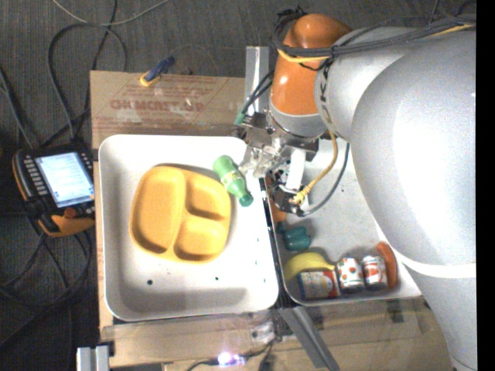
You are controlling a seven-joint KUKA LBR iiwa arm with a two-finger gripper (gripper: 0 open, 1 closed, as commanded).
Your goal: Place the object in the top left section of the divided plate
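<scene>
Gripper (259, 163) w/ fingers closed on green bottle (233, 179), just above yellow divided plate (182, 212) in left bin (124, 284)

A smooth, matt yellow plastic finish is shown by the divided plate (182, 212). Just beside its upper right edge, a glossy green plastic bottle (233, 180) is seen. Both are borne by a smooth white plastic bin (116, 284).

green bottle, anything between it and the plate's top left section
Nothing visible does. The green bottle lies at the yellow divided plate's upper right edge, close by the gripper. The plate's compartments look bare, so the path across it looks open.
</scene>
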